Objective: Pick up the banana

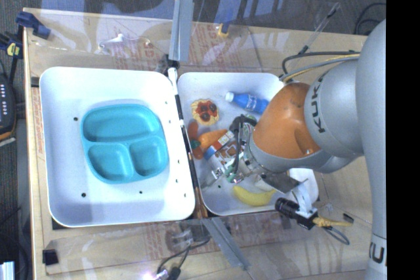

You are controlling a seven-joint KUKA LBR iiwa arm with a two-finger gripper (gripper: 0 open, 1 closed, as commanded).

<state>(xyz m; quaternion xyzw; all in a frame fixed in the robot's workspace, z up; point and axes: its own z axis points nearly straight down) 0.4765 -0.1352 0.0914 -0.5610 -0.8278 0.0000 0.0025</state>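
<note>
Left bin point(56, 141) holds a blue divided tray point(125, 142). Right bin point(197, 85) holds an orange carrot-shaped item point(211, 138), a small pizza-like disc point(205, 111) and a blue bottle point(248, 101). The tool point(231, 167) is low in the right bin amid clutter; its state cannot be told. The banana point(254, 195) lies at the bin's near edge, just beside and right of the tool, partly under the arm point(308, 128).

The right bin point(197, 85) is crowded: bottle point(248, 101), pizza point(205, 111) and carrot point(211, 138) hem the arm point(289, 131) on its left. The banana point(252, 195) lies tight under the wrist, near the front wall. Open floor rings the left bin's tray point(125, 143).
</note>
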